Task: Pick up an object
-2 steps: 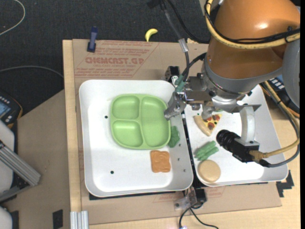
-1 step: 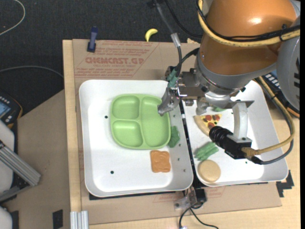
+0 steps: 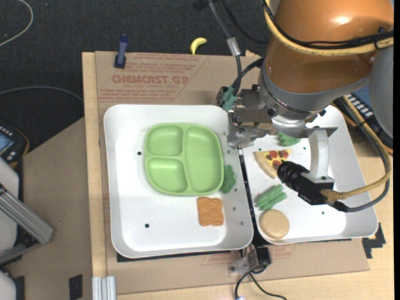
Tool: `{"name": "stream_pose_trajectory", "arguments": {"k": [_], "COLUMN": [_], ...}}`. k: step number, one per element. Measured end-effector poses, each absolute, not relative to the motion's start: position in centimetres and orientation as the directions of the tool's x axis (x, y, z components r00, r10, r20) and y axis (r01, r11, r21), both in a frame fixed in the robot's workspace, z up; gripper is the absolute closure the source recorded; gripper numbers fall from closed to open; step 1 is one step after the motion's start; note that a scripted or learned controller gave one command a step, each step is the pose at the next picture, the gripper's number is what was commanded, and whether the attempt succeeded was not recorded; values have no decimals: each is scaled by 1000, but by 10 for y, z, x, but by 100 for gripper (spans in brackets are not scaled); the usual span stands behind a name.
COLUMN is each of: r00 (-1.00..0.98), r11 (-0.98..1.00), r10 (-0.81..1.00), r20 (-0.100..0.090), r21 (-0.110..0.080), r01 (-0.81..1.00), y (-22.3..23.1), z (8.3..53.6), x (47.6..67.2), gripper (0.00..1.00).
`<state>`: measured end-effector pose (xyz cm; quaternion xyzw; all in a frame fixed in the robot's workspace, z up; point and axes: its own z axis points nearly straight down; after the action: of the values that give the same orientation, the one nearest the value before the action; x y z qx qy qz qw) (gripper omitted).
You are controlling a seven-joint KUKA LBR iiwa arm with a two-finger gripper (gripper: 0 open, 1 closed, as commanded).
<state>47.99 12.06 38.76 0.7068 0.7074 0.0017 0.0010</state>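
The claw (image 3: pixel 240 130) hangs over the divide between the two white bins, its fingertips hidden beneath the wrist, so its opening and grip cannot be told. Just right of it, in the right bin (image 3: pixel 359 174), lie a pizza slice (image 3: pixel 270 161), green beans (image 3: pixel 270 197) and a round biscuit (image 3: pixel 274 224). The left bin (image 3: pixel 122 167) holds a green divided plate (image 3: pixel 184 159) and a toast piece (image 3: pixel 210 211).

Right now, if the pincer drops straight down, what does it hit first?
Probably the inner rim of the right bin, beside the pizza slice. The pincer hangs over the seam between the bins, but depth is unclear.
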Motion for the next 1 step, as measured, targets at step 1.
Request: {"name": "stream_pose_trajectory", "arguments": {"k": [1], "r00": [-3], "r11": [3], "r10": [1000], "r20": [4], "r21": [10], "r01": [1000], "y": [144], "z": [466], "x": [480], "gripper": [100]}}
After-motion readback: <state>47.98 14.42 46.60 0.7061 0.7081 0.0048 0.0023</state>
